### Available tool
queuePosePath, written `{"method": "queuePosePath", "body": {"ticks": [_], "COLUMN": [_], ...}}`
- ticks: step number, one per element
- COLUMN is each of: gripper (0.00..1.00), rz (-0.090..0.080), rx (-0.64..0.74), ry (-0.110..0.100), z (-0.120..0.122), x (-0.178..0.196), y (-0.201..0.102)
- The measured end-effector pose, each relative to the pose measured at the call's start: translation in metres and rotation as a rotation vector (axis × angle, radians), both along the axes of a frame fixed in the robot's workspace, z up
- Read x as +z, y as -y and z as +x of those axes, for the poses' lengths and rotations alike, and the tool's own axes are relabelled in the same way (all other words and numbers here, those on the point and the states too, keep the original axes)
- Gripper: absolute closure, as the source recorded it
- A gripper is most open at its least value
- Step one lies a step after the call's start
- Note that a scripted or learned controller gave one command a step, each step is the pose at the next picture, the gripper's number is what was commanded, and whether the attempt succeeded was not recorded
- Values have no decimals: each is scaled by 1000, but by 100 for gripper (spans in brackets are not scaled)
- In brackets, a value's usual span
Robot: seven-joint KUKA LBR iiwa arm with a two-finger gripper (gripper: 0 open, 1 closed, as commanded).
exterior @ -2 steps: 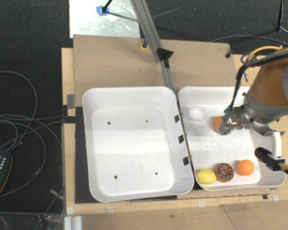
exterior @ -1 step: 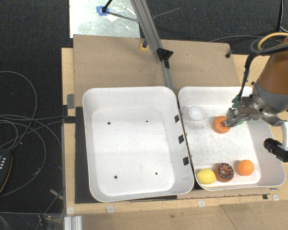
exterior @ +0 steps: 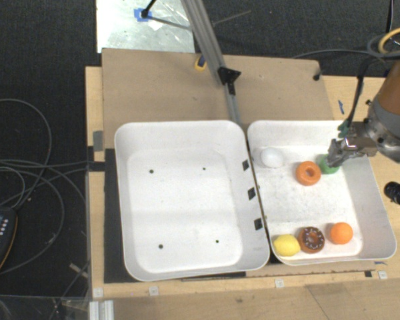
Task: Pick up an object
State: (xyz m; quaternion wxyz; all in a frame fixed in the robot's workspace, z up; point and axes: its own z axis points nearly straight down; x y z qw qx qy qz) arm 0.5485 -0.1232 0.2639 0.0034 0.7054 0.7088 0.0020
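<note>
Right bin (exterior: 370, 209): a white ball (exterior: 272, 157), an orange ring (exterior: 309, 173), a green object (exterior: 331, 167), a lemon (exterior: 287, 245), a chocolate doughnut (exterior: 312, 239) and an orange (exterior: 341, 233); left bin (exterior: 130, 202) alongside on the bench (exterior: 153, 85). The gripper (exterior: 337, 155) sits low over the green object at the right bin's far right. How far its jaws are parted cannot be told.

You see two white bins side by side on the tabletop (exterior: 187, 85). The left bin (exterior: 187, 199) sits beside the right bin (exterior: 370, 205), which holds a white ball (exterior: 272, 157), an orange ring (exterior: 308, 173), a green object (exterior: 331, 167), a lemon (exterior: 287, 245), a brown doughnut (exterior: 312, 239) and an orange (exterior: 341, 233). The gripper (exterior: 338, 153) hangs low over the green object at the bin's far right side, just beside the orange ring. The lemon, doughnut and orange line up along the near wall.
</note>
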Motion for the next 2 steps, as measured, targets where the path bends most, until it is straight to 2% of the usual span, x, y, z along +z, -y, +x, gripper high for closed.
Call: {"method": "queuePosePath", "body": {"ticks": [1, 2], "gripper": [100, 100], "rz": [3, 2], "rx": [6, 5], "ry": [-4, -3], "z": [25, 48], "x": [-15, -8], "y": [-53, -98]}}
